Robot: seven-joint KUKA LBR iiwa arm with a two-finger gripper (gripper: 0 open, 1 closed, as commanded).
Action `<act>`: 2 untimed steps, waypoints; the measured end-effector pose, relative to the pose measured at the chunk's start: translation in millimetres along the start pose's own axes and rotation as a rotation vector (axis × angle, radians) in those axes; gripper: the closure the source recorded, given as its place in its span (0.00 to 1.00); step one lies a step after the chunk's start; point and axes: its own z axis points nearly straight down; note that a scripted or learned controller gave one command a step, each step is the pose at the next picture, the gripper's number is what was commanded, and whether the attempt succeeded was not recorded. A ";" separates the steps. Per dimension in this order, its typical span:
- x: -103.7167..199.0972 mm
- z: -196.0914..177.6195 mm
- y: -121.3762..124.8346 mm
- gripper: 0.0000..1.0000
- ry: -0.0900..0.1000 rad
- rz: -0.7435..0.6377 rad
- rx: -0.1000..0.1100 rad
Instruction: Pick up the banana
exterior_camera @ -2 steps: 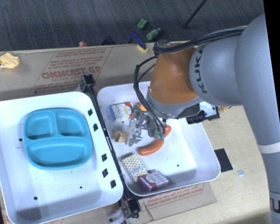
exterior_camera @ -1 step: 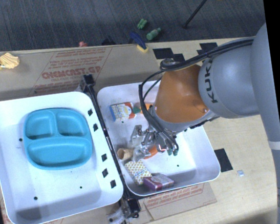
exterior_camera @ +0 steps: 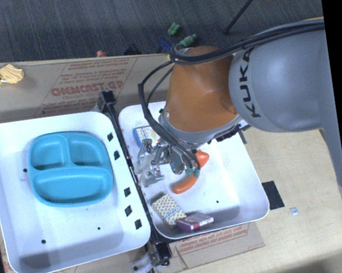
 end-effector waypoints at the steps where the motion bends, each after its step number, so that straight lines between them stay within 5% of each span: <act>1: -42.3 -42.0 -55.7 1.00 0.000 -0.037 0.001; 2: -43.0 -52.1 -54.8 1.00 0.000 -0.038 0.001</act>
